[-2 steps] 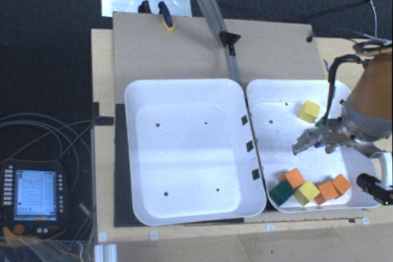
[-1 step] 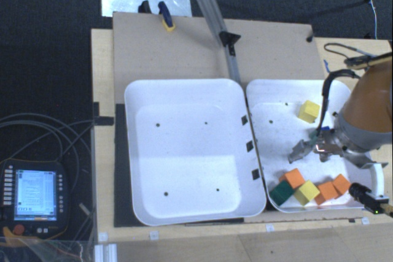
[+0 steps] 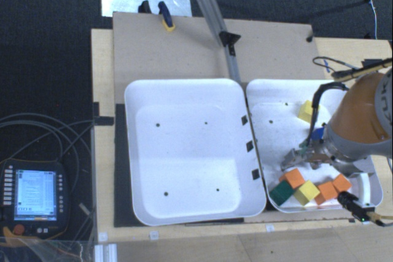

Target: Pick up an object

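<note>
Orange block (image 3: 295,178) is lying just beneath my fingers (image 3: 299,156) in the right bin (image 3: 270,95); I cannot tell their spread.

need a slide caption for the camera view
Arm's tool low in right bin above orange, yellow and green blocks.

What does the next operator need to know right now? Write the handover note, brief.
Gripper: low inside the right bin, above the block cluster; finger state unclear, nothing seen held.
Blocks: orange block, green block and yellow block bunched at the bin's near edge, second orange block beside them; another yellow block farther back.
Left bin: no blocks in it.
Done: no pick visible.
Left: grasp and lift one block.
</note>
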